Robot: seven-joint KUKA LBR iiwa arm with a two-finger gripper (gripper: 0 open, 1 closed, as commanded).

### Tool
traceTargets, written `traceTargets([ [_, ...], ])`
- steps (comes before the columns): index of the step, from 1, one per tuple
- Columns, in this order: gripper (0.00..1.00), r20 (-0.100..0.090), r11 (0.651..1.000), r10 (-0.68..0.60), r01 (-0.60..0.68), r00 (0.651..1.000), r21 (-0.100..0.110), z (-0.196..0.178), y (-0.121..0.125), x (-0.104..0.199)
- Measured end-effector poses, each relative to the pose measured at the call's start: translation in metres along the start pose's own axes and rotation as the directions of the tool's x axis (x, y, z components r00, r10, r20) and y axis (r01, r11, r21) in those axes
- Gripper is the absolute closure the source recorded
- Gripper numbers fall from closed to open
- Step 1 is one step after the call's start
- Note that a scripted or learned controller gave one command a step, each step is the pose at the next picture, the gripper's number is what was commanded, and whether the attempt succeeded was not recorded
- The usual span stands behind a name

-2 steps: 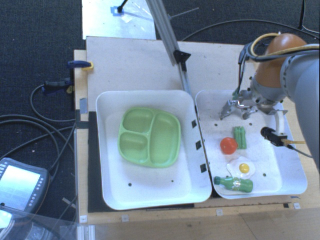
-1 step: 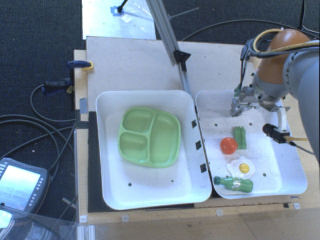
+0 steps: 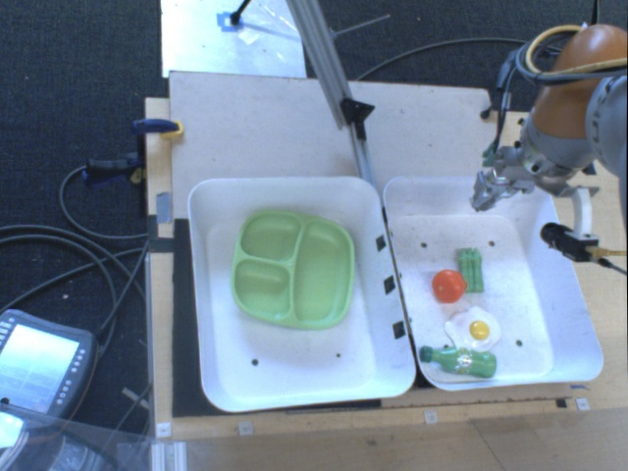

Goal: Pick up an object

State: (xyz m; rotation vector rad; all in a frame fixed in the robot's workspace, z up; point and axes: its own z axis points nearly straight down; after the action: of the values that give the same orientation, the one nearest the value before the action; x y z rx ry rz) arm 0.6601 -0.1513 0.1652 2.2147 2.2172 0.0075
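Bins: two shallow white bins are counted on the table, side by side; the left bin and the right bin touch along their shared rims.
Left bin contents: one thing is seen, a light green divided plate with three compartments, lying flat near the middle.
Right bin contents: four small things are counted, all clustered toward the near half. A red ball-like toy lies just beside a green ribbed piece. A toy fried egg sits below them, and a green bottle lies on its side against the near wall, just beside the egg.
Claw: the claw is seen over the far rim of the right bin, well apart from the four toys; nothing is visible in it, and whether it is spread or pressed together cannot be told at this size.
Arm: the grey arm reaches in from the right, orange band on top.
In the way: a slanted metal pole crosses the table down to the gap between the bins; the space between claw and toys is unobstructed.
Surroundings: black cables are strewn on the dark floor at left, and a handheld pendant lies at the lower left.
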Motion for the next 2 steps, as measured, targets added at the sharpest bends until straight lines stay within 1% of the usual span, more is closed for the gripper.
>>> traceTargets([
  [1, 1.0, 0.0, 1.0, -0.004, 0.004, 1.0, 0.0, -0.054, 0.003, 0.0],
  [2, 1.0, -0.004, 1.0, -0.01, 0.01, 1.0, 0.008, -0.054, -0.002, 0.063],
])
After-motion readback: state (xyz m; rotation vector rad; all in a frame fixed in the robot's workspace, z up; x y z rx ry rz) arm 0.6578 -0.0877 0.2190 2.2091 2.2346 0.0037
